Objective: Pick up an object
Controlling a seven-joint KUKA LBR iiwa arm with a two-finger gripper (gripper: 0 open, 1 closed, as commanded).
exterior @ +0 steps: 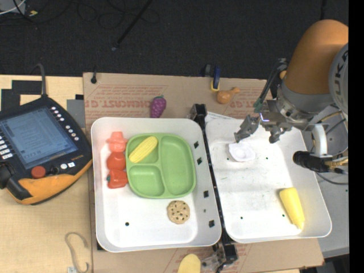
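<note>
Small white cup-like object (242, 152): seen in the right white bin (318, 226), near its far edge, toward the far left corner; pale, rounded, glossy, upright or tipped cannot be told.
Claw (262, 132): held just above and beyond the white object, fingers spread apart, nothing seen between them.
Yellow plastic corn cob (291, 206): laid near the right bin's near right corner, well apart from the claw.
Left white bin (108, 232): a green three-compartment plate (170, 175) is carried, with a second yellow corn piece (142, 148) in its far left compartment; a red toy figure (116, 161) beside the plate's left edge; a round chocolate-chip cookie (178, 212) toward the near edge.
Writing: red print is seen upside down on the cardboard sheet (122, 98) under the bins; not read with certainty.
</note>
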